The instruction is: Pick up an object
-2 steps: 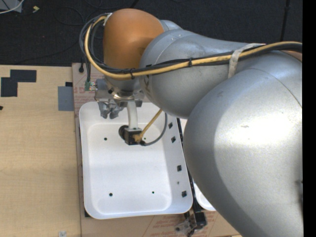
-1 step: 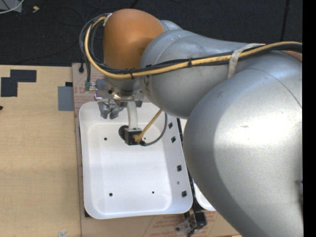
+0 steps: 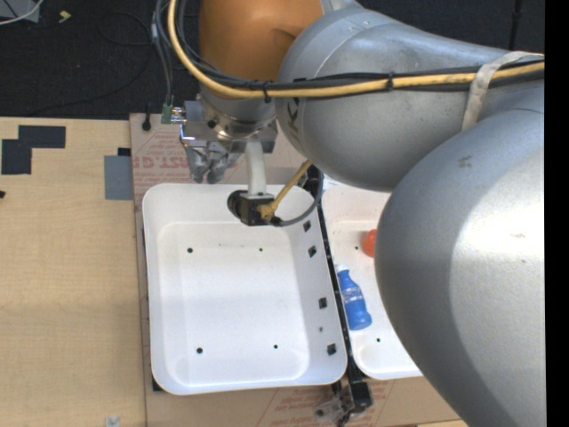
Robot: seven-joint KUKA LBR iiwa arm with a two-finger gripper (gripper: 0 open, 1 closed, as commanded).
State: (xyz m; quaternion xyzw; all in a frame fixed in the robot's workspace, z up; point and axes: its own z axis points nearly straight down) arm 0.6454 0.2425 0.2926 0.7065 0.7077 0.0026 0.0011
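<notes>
1. A blue plastic bottle point(image 3: 353, 300) lies in the right bin point(image 3: 384, 363), by the divider; an orange object point(image 3: 368, 242) sits beyond it.
2. The claw point(image 3: 212, 169) hangs over the smooth white left bin's point(image 3: 169, 327) far rim; its state cannot be told.
3. Red mirrored lettering on cardboard point(image 3: 158, 162) is unreadable.

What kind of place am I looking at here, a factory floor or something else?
Probably a robotics lab test bench rather than a factory. A grey arm with taped-on cables reaches over two shallow white bins, the bench is covered in cardboard, and loose wires lie on the dark floor behind. A blue bottle lies in the right bin.
</notes>
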